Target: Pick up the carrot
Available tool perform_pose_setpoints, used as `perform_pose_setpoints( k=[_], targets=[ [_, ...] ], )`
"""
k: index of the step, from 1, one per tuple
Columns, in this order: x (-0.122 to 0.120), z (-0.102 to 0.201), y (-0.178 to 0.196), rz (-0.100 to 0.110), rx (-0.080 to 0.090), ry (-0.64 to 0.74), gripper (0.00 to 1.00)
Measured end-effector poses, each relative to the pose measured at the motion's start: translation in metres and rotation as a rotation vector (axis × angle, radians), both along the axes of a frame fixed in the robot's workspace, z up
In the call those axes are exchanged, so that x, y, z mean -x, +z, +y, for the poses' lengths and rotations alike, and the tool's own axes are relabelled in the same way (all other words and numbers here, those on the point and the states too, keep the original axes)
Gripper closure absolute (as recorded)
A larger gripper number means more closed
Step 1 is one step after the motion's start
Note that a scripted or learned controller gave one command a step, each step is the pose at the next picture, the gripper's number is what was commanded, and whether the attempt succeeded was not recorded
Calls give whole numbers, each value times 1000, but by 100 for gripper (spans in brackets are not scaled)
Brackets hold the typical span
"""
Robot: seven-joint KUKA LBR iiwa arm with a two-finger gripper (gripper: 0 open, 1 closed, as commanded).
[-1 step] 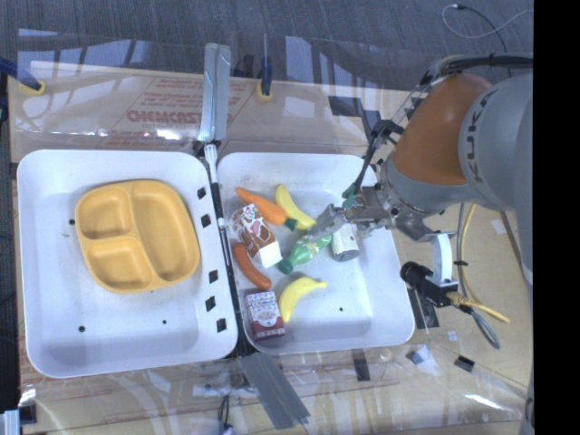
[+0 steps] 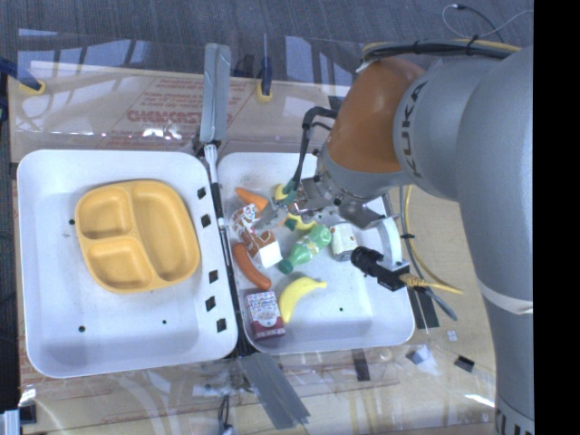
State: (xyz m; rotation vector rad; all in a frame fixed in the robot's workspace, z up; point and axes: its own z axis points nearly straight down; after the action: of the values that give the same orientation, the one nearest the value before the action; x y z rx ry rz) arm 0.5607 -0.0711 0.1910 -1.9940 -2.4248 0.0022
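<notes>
- Arm point(image 2: 435, 107): we are seeing the grey arm with its orange band reaching in from the right and hanging over the far part of the right bin point(image 2: 362, 329).
- Gripper point(image 2: 299, 205): we are finding it low over the far middle of the right bin, in among the toy food; we cannot tell how its tool is set, as the wrist is covering it.
- Carrot point(image 2: 251, 198): we are logging it lying in the far left corner of the right bin, just left of the gripper, with nothing showing it gripped.
- Sausage point(image 2: 251, 266): lying near the bin's left wall, nearer to us than the carrot.
- Banana point(image 2: 300, 294): resting just right of the sausage, toward the near side.
- Green bottle point(image 2: 303, 250): lying tilted in the middle of the bin, just beyond the banana.
- Red packet point(image 2: 263, 315): sitting at the near left corner of the right bin.
- Yellow plate point(image 2: 136, 235): we are noting a three-part plate lying in the left bin point(image 2: 54, 333), well apart from the carrot.
</notes>
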Motion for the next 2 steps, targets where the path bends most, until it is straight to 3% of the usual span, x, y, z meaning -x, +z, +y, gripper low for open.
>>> perform_pose_setpoints(
  k=[1,2],
  targets=[
    [-53,-2,0,-3,1,137,0],
    [-76,-24,-77,-14,0,414,0]
  ],
)
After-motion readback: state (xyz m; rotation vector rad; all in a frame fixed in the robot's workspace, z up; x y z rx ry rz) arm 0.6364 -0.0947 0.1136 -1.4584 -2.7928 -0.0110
